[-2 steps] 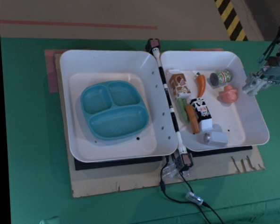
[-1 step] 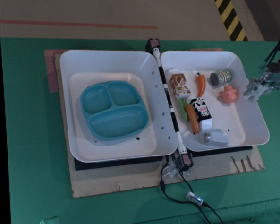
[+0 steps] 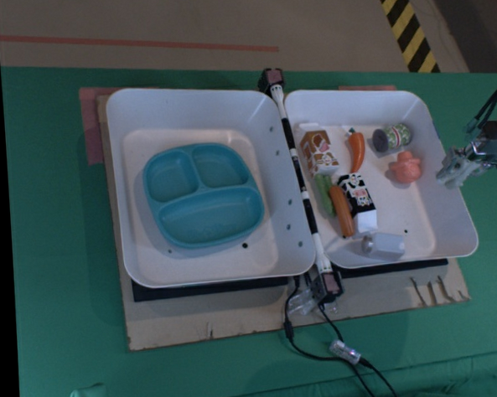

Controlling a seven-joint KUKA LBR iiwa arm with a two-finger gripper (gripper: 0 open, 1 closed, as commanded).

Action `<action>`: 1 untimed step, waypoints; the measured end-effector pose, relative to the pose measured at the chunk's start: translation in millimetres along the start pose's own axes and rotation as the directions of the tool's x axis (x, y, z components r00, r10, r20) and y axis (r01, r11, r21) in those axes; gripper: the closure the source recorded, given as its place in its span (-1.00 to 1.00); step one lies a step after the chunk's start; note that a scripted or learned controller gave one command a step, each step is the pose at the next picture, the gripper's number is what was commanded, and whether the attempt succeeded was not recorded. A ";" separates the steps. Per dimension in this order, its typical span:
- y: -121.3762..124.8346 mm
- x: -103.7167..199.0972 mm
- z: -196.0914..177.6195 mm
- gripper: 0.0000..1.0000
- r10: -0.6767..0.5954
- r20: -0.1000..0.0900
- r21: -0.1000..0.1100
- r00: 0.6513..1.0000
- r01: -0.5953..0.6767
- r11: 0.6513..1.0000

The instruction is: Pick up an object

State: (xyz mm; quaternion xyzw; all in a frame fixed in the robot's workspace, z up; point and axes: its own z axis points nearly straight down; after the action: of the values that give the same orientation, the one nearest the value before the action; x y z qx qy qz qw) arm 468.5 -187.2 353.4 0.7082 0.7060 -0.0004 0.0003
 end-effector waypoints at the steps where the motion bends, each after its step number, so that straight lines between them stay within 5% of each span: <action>1: 57.0 -0.3 -2.9 1.00 0.000 0.003 -0.004 1.000 0.000 1.000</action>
State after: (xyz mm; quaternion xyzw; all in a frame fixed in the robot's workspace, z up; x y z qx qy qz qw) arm 525.4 -187.7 356.3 0.7081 0.7061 -0.0002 0.0028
